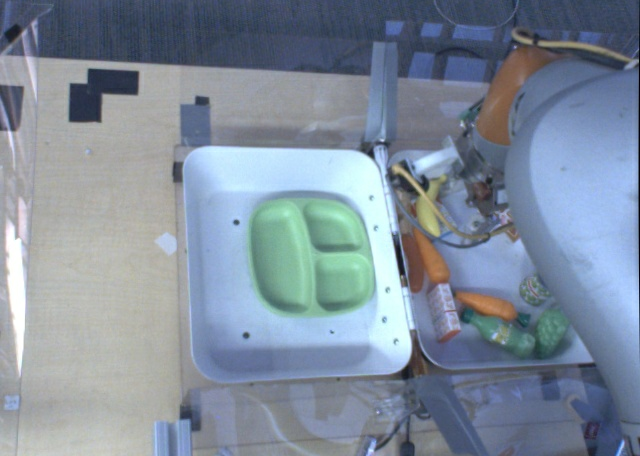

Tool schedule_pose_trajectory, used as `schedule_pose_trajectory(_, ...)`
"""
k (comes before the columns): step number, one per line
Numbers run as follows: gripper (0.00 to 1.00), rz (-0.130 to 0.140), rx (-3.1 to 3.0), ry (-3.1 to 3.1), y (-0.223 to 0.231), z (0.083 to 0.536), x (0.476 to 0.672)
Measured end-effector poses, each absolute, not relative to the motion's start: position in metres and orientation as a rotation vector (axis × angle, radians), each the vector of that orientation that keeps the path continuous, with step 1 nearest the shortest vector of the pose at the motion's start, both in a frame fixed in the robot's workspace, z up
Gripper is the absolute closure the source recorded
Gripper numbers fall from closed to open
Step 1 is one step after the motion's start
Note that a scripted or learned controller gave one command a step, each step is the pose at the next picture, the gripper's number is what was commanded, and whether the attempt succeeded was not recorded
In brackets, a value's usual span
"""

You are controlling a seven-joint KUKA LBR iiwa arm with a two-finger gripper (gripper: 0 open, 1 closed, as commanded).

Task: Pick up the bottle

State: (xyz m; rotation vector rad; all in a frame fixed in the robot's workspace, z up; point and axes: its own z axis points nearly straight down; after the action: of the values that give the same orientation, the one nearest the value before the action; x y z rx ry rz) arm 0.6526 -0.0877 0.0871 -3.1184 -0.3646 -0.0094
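The left bin [210,244] held a green tray [310,256]. The right bin [480,354] held a green bottle [503,335], carrots [432,256] and a banana [428,212]. The tool [470,189] hung above the right bin.

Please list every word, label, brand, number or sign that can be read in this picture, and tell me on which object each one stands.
None can be read.
Small bottle with a white label and red cap in the right white bin: the label bears marks, too small and blurred to read.
Small round printed item beside the grey arm: print too blurred to read.
Green divided plastic tray in the left white bin: no text.
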Motion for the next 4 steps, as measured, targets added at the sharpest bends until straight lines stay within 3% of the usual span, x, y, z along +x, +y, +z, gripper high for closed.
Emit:
schedule_pose_trajectory(1, 0.0, -0.007, -3.088, -0.572, -0.059, 0.186, 0.626)
schedule_pose_trajectory(2, 0.0, -0.008, -3.083, -0.603, -0.093, 0.087, 0.651)
schedule_pose_trajectory(3, 0.0, -0.01, -3.125, -0.325, -0.137, 0.087, 0.658)
schedule_pose_trajectory(4, 1.0, -0.018, -3.124, -0.335, -0.135, 0.1, 0.66)
